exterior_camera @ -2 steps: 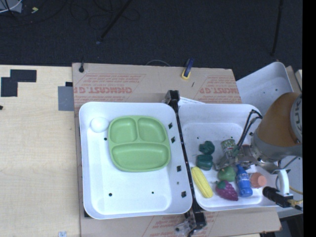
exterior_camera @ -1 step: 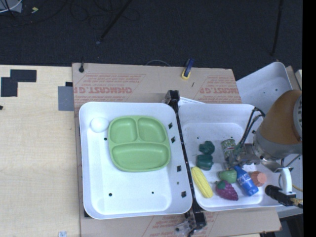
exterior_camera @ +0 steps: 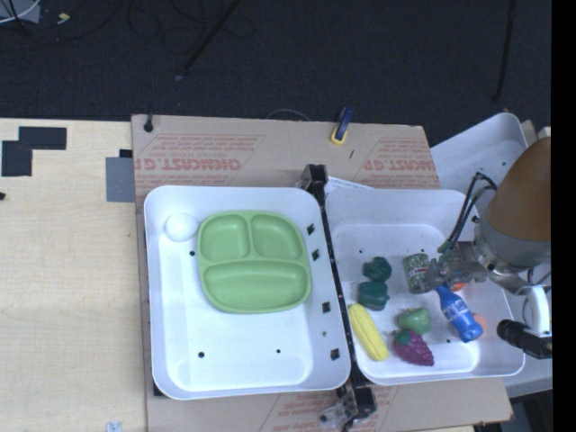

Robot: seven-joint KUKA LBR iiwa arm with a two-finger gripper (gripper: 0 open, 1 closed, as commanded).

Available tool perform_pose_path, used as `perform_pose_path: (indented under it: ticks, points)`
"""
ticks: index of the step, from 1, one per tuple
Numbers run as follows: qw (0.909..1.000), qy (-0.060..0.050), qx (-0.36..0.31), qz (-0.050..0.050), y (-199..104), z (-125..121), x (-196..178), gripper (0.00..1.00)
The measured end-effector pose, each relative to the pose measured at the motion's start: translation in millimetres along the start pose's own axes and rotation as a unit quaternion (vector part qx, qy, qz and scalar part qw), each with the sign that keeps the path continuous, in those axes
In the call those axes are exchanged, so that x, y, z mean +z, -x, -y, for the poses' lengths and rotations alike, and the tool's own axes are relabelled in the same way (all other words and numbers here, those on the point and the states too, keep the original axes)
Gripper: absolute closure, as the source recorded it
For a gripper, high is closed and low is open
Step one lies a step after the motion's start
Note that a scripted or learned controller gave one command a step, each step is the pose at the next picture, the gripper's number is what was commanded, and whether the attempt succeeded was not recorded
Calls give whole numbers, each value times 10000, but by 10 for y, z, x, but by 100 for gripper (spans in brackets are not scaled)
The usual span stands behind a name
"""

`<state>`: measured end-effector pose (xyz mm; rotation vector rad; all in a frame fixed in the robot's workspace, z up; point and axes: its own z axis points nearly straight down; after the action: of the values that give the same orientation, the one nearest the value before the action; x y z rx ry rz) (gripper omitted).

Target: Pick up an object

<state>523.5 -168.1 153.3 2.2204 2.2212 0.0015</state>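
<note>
Dark carpeted floor (exterior_camera: 270, 43) with cables lies beyond a pale wooden bench (exterior_camera: 63, 286).

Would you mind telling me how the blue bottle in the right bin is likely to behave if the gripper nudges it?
The blue bottle lies on its side, so it will probably roll rather than tip. Its smooth, rounded body may slip between fingers. It looks like a small toy, likely light, so a nudge could send it toward the purple grapes.
</note>
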Motion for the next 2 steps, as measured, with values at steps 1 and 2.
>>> perform_pose_path:
  ticks: [1, 2]
  points:
    - [10000, 6, 0, 1, -57, -63, -462, 100]
    - [10000, -5, -2, -2, -50, -66, -754, 100]
